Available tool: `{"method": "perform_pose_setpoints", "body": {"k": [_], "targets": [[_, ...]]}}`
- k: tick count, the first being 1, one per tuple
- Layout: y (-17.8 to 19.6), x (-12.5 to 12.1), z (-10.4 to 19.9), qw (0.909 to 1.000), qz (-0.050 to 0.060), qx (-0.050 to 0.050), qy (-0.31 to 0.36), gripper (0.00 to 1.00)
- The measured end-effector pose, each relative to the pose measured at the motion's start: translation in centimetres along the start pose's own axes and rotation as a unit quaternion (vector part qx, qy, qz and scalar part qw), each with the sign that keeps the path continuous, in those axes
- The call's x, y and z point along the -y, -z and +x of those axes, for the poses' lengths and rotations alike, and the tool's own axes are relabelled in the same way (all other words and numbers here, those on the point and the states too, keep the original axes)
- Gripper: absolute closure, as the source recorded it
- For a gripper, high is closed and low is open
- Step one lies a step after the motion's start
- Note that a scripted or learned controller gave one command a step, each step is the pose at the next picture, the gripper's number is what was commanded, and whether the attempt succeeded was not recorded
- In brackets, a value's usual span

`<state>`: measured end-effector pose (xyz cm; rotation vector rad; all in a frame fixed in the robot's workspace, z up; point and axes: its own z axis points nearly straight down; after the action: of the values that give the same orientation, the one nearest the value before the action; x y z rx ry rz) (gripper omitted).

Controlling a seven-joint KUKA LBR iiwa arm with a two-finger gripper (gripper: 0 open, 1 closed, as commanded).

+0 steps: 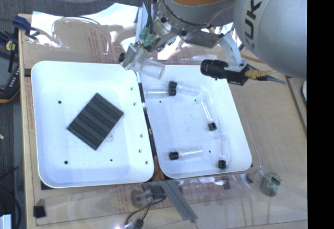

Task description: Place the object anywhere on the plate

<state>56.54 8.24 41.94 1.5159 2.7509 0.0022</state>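
My gripper (136,58) hangs over the far edge of the bench's two bins, right above the seam where they meet. Something clear and cylindrical, a transparent vial (152,70), sits just at its tip, over the far left corner of the right bin (237,134). I cannot tell whether it is truly pinched between my fingers or only lies beneath them, nor how wide they stand.

The dark ribbed plate (96,120), a flat grey-black rectangle with parallel grooves, lies turned at an angle near the middle of the left bin (42,118). It is well apart from my gripper, toward the near side.

Other clear plastic vials with black caps are scattered in the right bin: one (180,88) by the far edge, one (207,113) slanting along the right side, one (185,154) lying near the near edge, and one (223,153) close to the near right corner. They are see-through and hard to trace against the glossy white.

Both bins are shallow white trays with rounded corners; small dark holes dot their floors.

A black cylinder (222,70) on a bracket juts from my wrist over the right bin's far edge. Crinkled clear plastic sheeting (88,32) lies on the bench beyond the bins.
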Motion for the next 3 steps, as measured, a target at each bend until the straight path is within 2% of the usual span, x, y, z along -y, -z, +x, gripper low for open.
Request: {"method": "perform_pose_setpoints", "body": {"k": [1, 2, 3], "targets": [[2.4, 5.8, 7.6, 0.9995, 0.001, 0.0, 0.03, 1.0], [2.2, 0.5, 6.9, 0.9935, 0.001, 0.001, -0.114, 1.0], [-13.2, 7.8, 4.4, 0.9868, 0.004, 0.0, -0.162, 1.0]]}}
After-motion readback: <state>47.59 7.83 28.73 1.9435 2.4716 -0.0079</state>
